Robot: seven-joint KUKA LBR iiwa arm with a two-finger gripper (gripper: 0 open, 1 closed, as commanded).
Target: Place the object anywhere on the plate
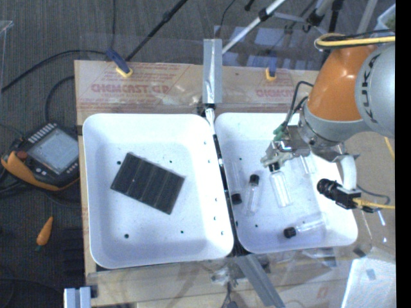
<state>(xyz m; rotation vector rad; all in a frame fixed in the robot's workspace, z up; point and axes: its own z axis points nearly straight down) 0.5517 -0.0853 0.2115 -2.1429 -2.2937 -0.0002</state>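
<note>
Camera view: we see gripper [277,161] in right bin [247,233], above vials [254,192]; grip state unclear; plate [148,183] left of it.

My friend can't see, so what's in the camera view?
A grey and orange arm reaches over the right bin, where clear vials lie. The left bin holds a dark plate.

We see smooth, glossy white plastic bins [96,236], a matt black ribbed plate [148,183] (dull, no shine), clear glassy vials [280,188] with black caps, and the arm's glossy orange band [337,85].
</note>
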